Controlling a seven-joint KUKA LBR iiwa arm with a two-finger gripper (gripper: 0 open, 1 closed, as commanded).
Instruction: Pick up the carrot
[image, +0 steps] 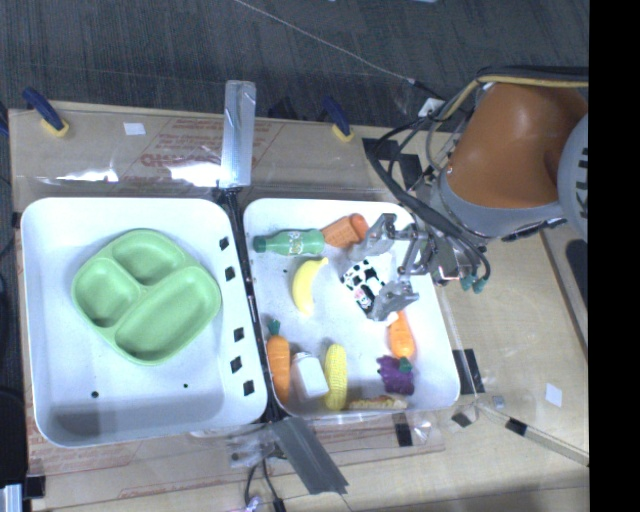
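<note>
Nearest the lens, along the near wall of the right bin (440, 330), lie a carrot (278, 366), a small white bottle (311, 377), a corn cob (336, 376) and a bunch of purple grapes (396, 374). Starting from the left, the left bin (60, 400) holds a green divided plate (147, 294). In the right bin a green bottle (290, 242) and a banana (306, 284) come next, then an orange piece (345, 230) at the far side and a black-and-white patterned item (362, 280). A second carrot (401, 336) lies near the right wall, just beside the gripper (388, 268) — its jaws stand open and grip nothing. To grasp well, I judge the arm should centre over that carrot's middle, set the fingers across its narrow width, and descend clear of the grapes and the patterned item before closing.
</note>
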